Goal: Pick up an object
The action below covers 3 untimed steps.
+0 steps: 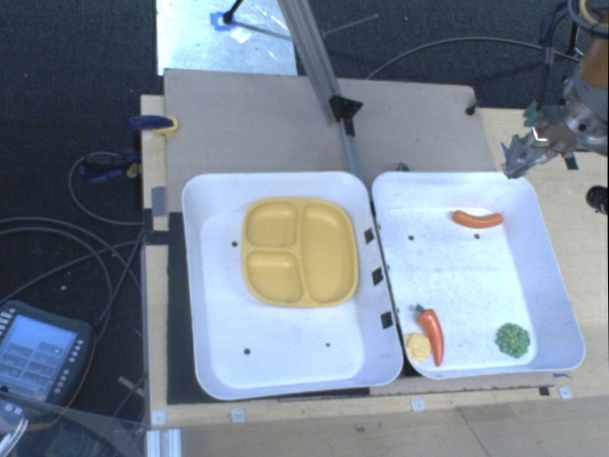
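I see four toys in the right bin point(550, 255). A sausage point(477, 219) lies near the far wall. A chili point(432, 333) lies near the front left corner, with a small yellow toy point(418, 347) touching it. A green ball point(513, 340) sits near the front right corner, well apart from the others. The left bin point(214, 341) holds a yellow tray point(299, 252) with three parts. My gripper point(521, 155) hangs just past the far right corner of the right bin, holding nothing that I can see.
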Tool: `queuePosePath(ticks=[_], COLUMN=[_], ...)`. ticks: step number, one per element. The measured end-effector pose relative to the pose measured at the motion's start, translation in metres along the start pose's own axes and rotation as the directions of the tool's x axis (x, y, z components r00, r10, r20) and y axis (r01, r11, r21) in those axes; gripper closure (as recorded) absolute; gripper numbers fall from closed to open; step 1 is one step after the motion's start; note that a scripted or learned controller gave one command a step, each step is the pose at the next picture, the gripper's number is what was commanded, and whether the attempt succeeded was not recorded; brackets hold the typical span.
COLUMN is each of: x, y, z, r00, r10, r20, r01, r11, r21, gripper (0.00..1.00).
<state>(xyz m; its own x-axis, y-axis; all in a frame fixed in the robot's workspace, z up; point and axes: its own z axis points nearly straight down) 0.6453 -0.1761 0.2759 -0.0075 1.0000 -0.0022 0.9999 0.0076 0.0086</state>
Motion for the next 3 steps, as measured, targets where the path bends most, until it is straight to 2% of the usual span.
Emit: queuePosePath(ticks=[2, 3], x=[0.110, 0.157], y=[-0.021, -0.030], z=[0.029, 0.022], r00=[1.000, 1.000], r10=[-0.003, -0.004], r20=[-0.004, -0.005], r01=[0.003, 0.004], r11=[1.000, 1.000], r21=[0.010, 0.008], gripper=[1.00, 1.00])
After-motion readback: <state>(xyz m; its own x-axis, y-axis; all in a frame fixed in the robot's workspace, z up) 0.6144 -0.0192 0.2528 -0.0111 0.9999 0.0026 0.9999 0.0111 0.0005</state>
